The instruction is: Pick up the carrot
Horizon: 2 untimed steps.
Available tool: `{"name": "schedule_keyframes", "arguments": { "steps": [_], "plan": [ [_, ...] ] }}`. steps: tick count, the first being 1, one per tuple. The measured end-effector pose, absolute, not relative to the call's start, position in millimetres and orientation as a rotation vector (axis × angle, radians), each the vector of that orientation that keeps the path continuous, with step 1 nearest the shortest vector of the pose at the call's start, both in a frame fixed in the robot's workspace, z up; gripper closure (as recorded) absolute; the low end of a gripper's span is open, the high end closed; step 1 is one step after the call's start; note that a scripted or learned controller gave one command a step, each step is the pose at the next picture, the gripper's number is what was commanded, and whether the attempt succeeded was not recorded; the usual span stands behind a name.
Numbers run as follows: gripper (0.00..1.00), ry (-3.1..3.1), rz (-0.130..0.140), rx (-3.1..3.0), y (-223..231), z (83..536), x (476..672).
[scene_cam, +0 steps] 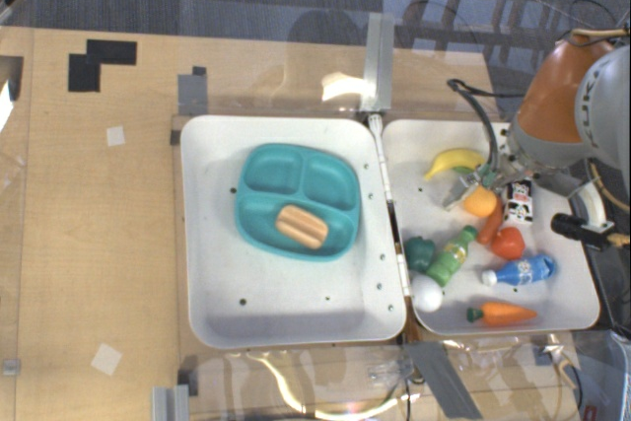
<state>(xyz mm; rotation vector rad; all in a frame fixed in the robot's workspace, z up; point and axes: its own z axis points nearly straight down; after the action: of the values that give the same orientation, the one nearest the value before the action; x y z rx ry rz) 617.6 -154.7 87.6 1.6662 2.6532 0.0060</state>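
Carrot [503,314]: lies nearest the camera, at the front edge of the right bin [582,306]; orange tapered body, smooth, green stub at its left end.
Carrot axis: long axis runs roughly left-right, parallel to the bin's front wall; thick end left, tip pointing right.
End effector [481,180]: low over the back part of the right bin, beside the banana [452,161] and the orange fruit [480,202]. Cannot tell whether it is spread or pressed together; cabling and the wrist hide the tips. Nothing visibly held.
Key relation: carrot lies well apart from the end effector, toward the camera and slightly right, with a cluster of toys between them. Judgement: the move calls for travel to the bin front and a grasp across the carrot's short axis.
Neighbours of target: blue bottle [520,271] just behind it; white ball [428,293] to its left, near but apart.
Other items: green bottle [450,257], red pepper-like toy [508,243], small black-and-white carton [519,200]; all look like glossy plastic.
Left bin [212,306]: teal sectioned plate [258,212] carrying a hot dog [301,226].
Table [99,242]: pale wood.
Risk: blue bottle close behind may be nudged.
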Motion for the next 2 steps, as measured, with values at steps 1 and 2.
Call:
{"name": "schedule_keyframes", "arguments": {
  "steps": [1, 2],
  "plan": [
    [0.00, 2.253, 0.008, 2.180, -138, 88, 600.9],
    [1.00, 2.257, 0.016, 2.162, -137, 102, 604.7]
  ]
}}
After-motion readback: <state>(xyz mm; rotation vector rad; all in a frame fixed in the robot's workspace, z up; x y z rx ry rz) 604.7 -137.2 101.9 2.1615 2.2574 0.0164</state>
